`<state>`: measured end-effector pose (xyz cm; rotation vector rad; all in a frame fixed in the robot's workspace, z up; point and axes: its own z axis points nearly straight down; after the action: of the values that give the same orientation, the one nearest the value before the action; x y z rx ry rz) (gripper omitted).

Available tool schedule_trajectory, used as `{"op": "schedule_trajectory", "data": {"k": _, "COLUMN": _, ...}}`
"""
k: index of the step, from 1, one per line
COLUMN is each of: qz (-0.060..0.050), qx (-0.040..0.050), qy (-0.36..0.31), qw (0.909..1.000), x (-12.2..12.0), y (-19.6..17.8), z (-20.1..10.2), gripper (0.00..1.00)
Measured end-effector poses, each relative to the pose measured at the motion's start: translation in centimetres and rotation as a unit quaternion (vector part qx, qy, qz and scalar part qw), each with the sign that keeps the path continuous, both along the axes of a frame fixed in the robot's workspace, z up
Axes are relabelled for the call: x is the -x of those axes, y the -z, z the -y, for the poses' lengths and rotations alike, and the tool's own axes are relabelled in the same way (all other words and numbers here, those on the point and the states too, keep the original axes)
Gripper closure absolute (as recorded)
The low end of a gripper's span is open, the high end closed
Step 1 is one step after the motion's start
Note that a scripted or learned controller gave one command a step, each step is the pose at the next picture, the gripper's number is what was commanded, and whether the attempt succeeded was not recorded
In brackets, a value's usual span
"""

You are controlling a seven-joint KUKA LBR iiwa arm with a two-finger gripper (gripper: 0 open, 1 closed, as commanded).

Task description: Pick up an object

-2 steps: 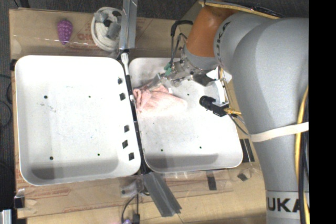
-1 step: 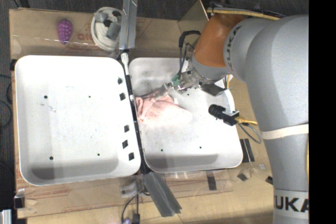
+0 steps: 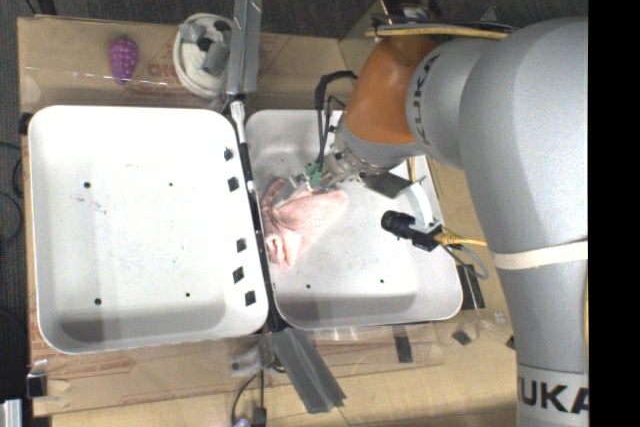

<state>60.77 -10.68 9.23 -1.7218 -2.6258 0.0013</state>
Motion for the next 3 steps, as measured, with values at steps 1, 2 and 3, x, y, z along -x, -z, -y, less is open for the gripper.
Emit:
{"op": "schedule_trajectory", "data": {"k": 1, "qz": 0.000, "qx": 0.0003, "qy": 0.022, "qw": 0.9998, "x": -2.8, "y": 0.0, "z": 0.5, "gripper": 0.00}}
{"op": "schedule_trajectory", "data": {"k": 2, "qz": 0.001, "qx": 0.0004, "qy": -0.018, "qw": 0.9998, "x": -4.9, "y": -0.1, "z": -0.7, "gripper": 0.00}}
{"op": "schedule_trajectory", "data": {"k": 3, "qz": 0.003, "qx": 0.0011, "qy": -0.140, "qw": 0.9901, "x": -5.0, "y": -0.2, "z": 2.2, "gripper": 0.00}}
